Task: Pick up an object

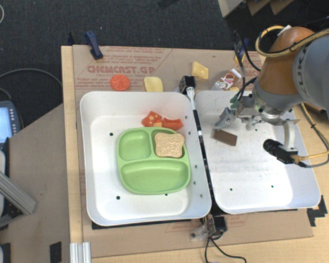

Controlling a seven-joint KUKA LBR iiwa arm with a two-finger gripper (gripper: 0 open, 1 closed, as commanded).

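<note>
While the arm [296, 64] reaches in over the right bin [263, 185], the task's thing is recorded as a small brown block [226, 137], flat, roughly rectangular and dark chocolate in colour. It lies slightly tilted on the floor of the right bin, in the upper left part of that bin, near the divide between the two bins.

The gripper [228, 119] sits just above and beside the brown block, its grey fingers pointing down toward the block's upper edge. The fingers appear slightly parted, yet nothing is seen between them; the block lies on the bin floor and is not held. Whether a fingertip touches the block cannot be told.

Relative to the right bin, the left bin [98, 190] adjoins it on the left. It holds a green divided tray [148, 177] with a slice of toast [169, 144] in the tray's upper right compartment. Red pieces [162, 120] lie just above the tray, on the bin floor.

Above the left bin, on the cardboard, lie an orange disc [120, 82] and a pale yellow piece [153, 84]. A yellow wedge [200, 70] and a small red-and-white packet [226, 81] lie above the right bin.
</note>
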